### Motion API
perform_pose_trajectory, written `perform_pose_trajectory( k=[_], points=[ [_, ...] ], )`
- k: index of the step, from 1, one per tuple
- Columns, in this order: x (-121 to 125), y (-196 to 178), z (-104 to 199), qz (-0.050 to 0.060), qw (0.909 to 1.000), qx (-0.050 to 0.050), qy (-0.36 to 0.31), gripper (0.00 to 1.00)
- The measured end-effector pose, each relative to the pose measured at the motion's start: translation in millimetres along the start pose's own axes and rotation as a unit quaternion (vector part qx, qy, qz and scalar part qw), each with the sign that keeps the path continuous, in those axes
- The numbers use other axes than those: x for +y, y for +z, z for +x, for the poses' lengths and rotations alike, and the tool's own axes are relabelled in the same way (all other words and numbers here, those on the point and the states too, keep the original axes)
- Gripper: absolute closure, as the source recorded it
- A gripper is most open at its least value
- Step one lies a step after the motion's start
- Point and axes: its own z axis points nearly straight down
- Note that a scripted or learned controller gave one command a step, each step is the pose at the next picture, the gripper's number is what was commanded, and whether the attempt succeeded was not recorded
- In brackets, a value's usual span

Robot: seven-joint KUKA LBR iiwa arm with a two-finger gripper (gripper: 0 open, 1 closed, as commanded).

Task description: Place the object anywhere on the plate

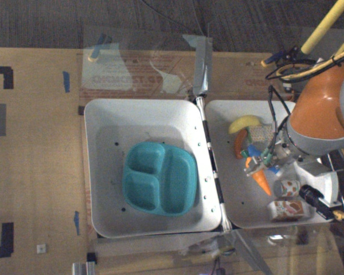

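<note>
End effector (268,160) hovers low over the toy pile in the right bin (229,211); cannot tell its state. Carrot (262,181) lies at its six o'clock. Grip squarely, then carry toward nine o'clock to the teal plate (160,178).

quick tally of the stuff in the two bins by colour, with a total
teal: 1, the plate in the left bin
yellow: 1, banana
orange: 1, carrot
red: 1, piece under the banana
blue: 1, piece
brown-and-white: 2, cans
total: 7; some of the pile under the tool is too hidden to sort
</note>
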Motion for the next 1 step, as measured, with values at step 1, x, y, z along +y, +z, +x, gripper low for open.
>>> perform_pose_trajectory(
  k=[1],
  points=[
    [0.8,0.0,76.2,0.002,0.9981,0.002,-0.061,1.00]
  ],
)
